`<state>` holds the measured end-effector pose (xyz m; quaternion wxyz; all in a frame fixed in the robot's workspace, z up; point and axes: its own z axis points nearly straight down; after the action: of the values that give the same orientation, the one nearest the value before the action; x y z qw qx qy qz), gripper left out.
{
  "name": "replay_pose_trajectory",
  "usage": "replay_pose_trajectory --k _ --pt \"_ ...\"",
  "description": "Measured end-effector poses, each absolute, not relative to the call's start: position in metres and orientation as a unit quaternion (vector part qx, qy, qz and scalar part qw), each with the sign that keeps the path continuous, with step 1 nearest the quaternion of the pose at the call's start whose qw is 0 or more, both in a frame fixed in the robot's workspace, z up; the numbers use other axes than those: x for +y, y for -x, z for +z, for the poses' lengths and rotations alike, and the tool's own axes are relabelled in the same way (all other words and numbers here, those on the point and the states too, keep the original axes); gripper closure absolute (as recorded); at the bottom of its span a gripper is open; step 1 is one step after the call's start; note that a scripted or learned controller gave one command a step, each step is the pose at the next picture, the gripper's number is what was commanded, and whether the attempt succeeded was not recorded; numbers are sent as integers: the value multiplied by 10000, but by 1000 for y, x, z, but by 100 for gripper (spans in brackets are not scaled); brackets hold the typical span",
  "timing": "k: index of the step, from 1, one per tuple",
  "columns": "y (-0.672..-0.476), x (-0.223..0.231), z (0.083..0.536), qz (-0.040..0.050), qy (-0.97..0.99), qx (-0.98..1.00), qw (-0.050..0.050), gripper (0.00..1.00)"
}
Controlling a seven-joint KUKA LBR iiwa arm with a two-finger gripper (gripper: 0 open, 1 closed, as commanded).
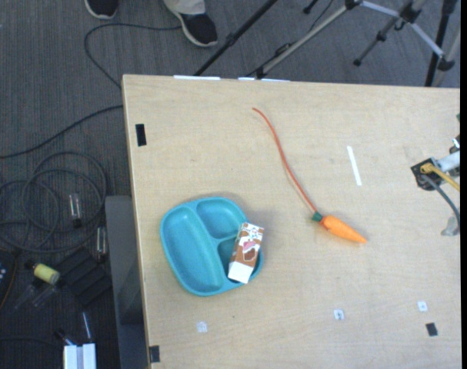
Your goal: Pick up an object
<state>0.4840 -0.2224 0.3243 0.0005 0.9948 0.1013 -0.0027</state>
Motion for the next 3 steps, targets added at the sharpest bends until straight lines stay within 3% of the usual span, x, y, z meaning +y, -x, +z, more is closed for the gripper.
replay_pose_trajectory --k 1,2,3 --pt "-482 -223 144 -31 -9905 1377 -21 0" --pt "-555 -223 186 -24 -9924 1232 3 0" --pt "-555 -223 186 -27 -9924 1233 3 0"
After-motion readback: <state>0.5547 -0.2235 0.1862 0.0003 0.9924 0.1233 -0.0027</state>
